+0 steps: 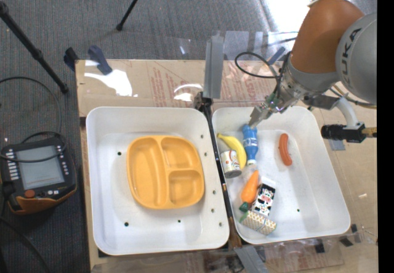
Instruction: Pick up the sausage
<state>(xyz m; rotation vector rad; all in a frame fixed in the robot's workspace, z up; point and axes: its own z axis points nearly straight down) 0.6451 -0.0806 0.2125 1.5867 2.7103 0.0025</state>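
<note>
- Sausage (284,149) is left lying free in the right bin (320,204), apart from the clutter, so easily reached.
- Claw (257,118) is parked over the blue bottle (250,141); spread or pinched can't be told.

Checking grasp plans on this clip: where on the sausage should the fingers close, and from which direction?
Grip the sausage at its middle, coming straight down, fingers closing across its narrow width. It lies flat on the right bin floor, long axis running roughly near-to-far, with bare floor on both long sides. The bottle sits apart to its left.
</note>
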